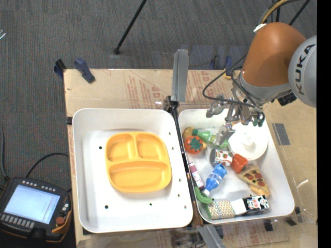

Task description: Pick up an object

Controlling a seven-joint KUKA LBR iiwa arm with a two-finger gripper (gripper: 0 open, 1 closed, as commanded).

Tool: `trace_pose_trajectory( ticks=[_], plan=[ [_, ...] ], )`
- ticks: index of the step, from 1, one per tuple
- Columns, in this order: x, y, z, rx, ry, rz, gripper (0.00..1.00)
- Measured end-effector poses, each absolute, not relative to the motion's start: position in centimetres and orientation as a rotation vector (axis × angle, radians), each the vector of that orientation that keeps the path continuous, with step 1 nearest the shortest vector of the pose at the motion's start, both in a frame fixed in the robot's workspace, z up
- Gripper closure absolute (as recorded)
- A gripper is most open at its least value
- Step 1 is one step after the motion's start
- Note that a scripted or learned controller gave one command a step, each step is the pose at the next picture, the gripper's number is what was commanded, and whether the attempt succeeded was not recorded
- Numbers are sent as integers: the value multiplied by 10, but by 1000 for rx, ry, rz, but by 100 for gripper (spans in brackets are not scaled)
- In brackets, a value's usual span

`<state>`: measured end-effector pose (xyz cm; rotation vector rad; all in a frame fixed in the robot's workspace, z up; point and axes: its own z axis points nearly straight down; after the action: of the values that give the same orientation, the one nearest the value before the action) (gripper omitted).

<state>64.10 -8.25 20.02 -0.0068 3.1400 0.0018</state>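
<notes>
My gripper hangs over the upper middle of the right bin, under the grey and orange wrist. Its tip is just above a green bottle and beside a white round lid. Nothing shows held in it. Around it lie an orange tomato toy, a small red-and-white carton, a red cup, a pizza slice and a blue bottle.
The left bin holds a yellow divided plate. A pink tube, a patterned pouch and a black-and-white carton lie along the right bin's near side. A grey post stands behind the bins.
</notes>
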Motion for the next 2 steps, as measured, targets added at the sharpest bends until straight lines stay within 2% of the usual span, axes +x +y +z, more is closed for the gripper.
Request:
trace_pose_trajectory(
  ticks=[1, 2],
  plan=[
    [569, -93, 112, -161, 3116, 0, 0],
    [614, -80, 87, -564, 3089, 3, 0]
  ],
)
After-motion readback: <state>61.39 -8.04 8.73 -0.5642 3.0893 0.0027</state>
